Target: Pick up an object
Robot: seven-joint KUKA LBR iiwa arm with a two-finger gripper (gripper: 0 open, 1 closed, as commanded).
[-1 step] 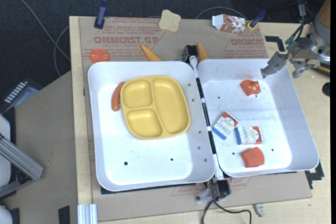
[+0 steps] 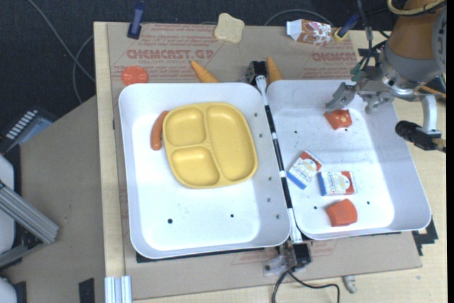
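Gripper (image 2: 357, 97): over right bin (image 2: 397, 174) far edge; finger state cannot be determined.
Red block (image 2: 338, 119): right bin, far-left area, just beside gripper.
Arm (image 2: 418, 25): cut off at frame's right edge.

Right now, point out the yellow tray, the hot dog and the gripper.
yellow tray (image 2: 211, 144): camera view, centre divider.
hot dog (image 2: 157, 132): camera view, middle of the sausage.
gripper (image 2: 352, 97): camera view, midway between fingertips.

two white bins (image 2: 142, 152), one yellow divided plate (image 2: 211, 144), one sausage (image 2: 156, 131), two red blocks (image 2: 338, 118), two small cartons (image 2: 303, 171)
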